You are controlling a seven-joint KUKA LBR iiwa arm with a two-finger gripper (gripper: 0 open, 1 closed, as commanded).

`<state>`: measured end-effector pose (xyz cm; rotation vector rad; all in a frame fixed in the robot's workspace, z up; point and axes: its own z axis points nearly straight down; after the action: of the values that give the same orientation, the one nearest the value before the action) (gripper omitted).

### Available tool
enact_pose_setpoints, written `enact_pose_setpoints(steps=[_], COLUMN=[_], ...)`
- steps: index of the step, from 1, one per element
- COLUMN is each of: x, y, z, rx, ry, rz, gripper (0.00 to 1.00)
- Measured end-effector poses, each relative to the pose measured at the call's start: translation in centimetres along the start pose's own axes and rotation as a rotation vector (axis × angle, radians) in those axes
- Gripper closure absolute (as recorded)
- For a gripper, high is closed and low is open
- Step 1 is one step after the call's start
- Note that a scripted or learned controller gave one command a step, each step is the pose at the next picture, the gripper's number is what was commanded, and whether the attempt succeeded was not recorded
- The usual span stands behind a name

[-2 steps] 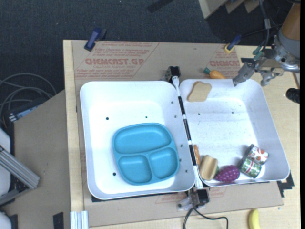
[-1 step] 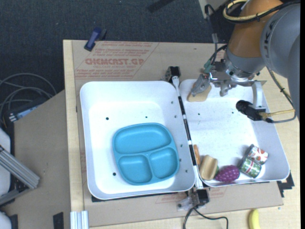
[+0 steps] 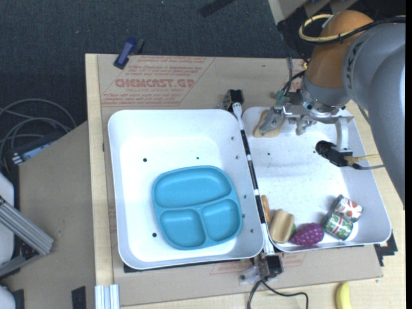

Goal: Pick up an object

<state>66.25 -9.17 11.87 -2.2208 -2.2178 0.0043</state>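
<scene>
My gripper (image 3: 290,121) hangs low over the far left corner of the right bin (image 3: 302,172), with its fingers spread and nothing between them. A tan, rounded object (image 3: 264,127) lies just left of the left finger, against the bin's far wall; whether they touch I cannot tell. Along the near edge of the right bin lie a tan cylinder-like piece (image 3: 281,225), a purple bunch of grapes (image 3: 308,235) and a green, red and white can (image 3: 341,219). A thin orange piece (image 3: 264,205) rests by the divider.
The left bin (image 3: 129,172) holds a blue divided plate (image 3: 196,206). A small blue object (image 3: 127,52) lies on the board behind the bins. Cables trail on the floor at the left.
</scene>
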Motion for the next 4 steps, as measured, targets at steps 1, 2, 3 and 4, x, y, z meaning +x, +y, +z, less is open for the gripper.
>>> enact_pose_setpoints(steps=[1,2,3,4], x=[-6.6,-12.5,-2.6,-12.9], y=[0.4,-3.4,-0.5,0.4], z=[0.0,-1.1,-2.1,-1.5], rx=[-0.006,-0.003,-0.007,-0.006], ry=[-0.003,-0.002,0.002,-0.004], rz=[0.0,0.0,-0.005,0.001], gripper=[0.0,0.0,0.0,0.0])
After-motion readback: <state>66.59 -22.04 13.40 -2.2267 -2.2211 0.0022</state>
